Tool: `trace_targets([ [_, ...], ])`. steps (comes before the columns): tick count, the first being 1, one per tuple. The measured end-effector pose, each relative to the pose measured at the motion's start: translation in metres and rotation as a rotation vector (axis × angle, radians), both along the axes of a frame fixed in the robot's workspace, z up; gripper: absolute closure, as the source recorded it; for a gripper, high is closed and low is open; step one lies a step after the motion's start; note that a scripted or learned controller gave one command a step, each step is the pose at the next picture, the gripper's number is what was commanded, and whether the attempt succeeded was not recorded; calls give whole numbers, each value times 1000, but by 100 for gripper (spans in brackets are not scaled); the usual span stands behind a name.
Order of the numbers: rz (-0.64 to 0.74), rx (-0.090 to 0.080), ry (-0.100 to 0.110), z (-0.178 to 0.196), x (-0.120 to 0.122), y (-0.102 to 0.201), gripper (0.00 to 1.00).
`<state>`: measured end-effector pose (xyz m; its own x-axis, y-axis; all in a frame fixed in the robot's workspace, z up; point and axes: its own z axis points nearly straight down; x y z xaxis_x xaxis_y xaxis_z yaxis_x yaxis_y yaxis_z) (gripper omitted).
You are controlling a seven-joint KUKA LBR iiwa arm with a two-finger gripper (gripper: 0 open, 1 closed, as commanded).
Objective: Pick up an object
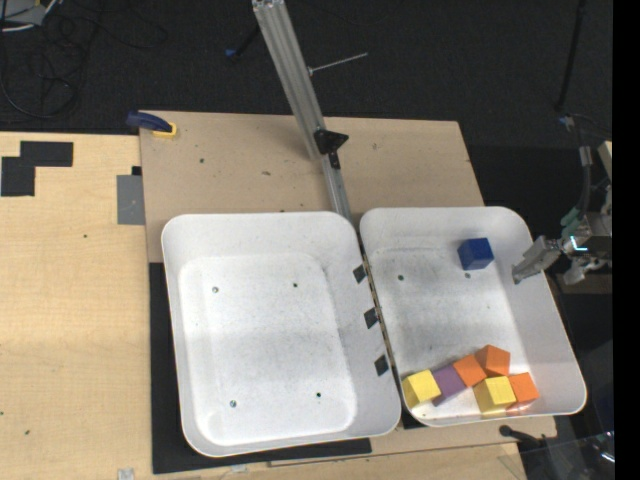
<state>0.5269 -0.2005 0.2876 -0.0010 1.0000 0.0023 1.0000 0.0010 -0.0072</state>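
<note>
Your candidates all sit in the right bin (540, 298). The blue cube (476, 253) is alone near the bin's far edge, toward its right corner, well apart from the rest. The others are bunched at the near right corner: a yellow cube (421, 386), a purple block (449, 382) touching it, two orange cubes (469, 371) (495, 359) stacked close behind, a second yellow cube (494, 394) and another orange one (523, 387) against the near rim. The left bin (200, 258) carries none of them. The gripper (530, 261) hangs at the right bin's right rim, level with the blue cube but apart from it; you can see nothing between its fingers, and I cannot tell whether the claw is spread or pressed together, since it's small and seen edge-on. My read: the task is at the start, nothing lifted, every block resting on the bin floor. What's left is everything: approach, close, lift. The blue cube looks the easiest pick, being isolated and nearest the gripper; the clustered ones leave little finger room.
</note>
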Motion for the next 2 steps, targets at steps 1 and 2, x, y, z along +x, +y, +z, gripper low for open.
trace_targets([
  [1,-1,-1,-4,2,0,0,0],
  [2,-4,1,1,-51,1,10,0],
])
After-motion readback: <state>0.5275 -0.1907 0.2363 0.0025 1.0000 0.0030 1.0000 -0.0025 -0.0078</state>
